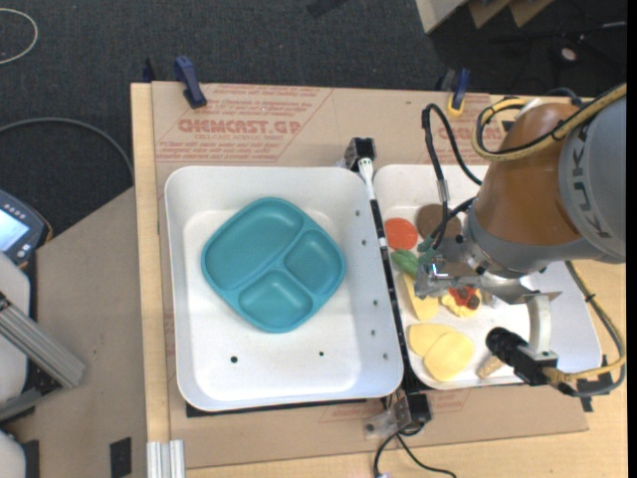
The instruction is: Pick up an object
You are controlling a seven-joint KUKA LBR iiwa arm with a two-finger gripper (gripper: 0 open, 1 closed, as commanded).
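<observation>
Small food pieces, a red one point(401, 233), a green one point(406, 263) and a yellow one point(441, 351), lay in the right bin point(567, 342) on the table point(249, 118). The pincer point(445, 285) hung just right of the green piece, over a small red bit; its opening was hidden, so grip undetermined. A teal plate point(273, 264) sat in the left bin point(189, 297).

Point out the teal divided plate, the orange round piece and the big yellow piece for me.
teal divided plate point(274, 264): camera view, centre ridge.
orange round piece point(401, 233): camera view, its top face.
big yellow piece point(443, 351): camera view, middle of its top.
</observation>
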